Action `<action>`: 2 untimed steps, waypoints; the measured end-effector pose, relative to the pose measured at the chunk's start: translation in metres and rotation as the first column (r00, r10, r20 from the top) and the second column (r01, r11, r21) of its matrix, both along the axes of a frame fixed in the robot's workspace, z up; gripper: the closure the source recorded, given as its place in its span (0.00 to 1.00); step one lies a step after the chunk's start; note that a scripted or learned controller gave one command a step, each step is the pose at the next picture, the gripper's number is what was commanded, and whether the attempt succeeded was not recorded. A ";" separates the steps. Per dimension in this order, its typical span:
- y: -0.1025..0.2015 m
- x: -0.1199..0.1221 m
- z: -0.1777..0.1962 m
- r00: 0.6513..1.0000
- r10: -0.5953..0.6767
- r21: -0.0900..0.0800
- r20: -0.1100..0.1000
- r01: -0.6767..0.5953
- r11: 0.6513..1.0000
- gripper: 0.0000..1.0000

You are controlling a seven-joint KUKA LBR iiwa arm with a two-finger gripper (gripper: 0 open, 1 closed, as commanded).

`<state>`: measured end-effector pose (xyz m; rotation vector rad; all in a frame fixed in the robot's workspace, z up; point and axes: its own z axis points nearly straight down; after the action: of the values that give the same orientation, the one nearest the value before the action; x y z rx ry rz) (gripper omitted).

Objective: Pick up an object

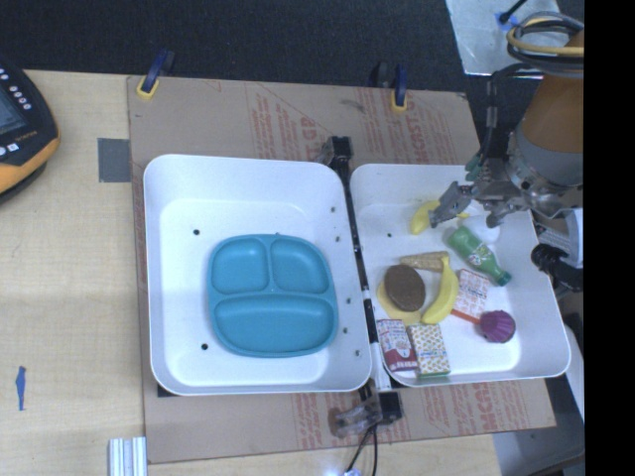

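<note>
claw (pixel 474 202) open, empty | over right bin (pixel 536 365) | centre fingers astride green bottle (pixel 476 254) before closing

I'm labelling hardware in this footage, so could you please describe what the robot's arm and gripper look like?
The arm is bulky and rounded, with a broad orange band over a grey section near the wrist. Yellow and dark cables loop above it. The gripper is a compact grey metal assembly with dark mechanical parts; finer markings are too small to make out.
</note>
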<state>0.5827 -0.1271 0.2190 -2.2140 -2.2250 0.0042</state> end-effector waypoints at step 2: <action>-0.004 -0.025 -0.110 1.000 0.001 -0.002 0.003 -0.001 1.000 1.00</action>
<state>0.5572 -0.1312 0.1086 -2.2155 -2.2284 0.0030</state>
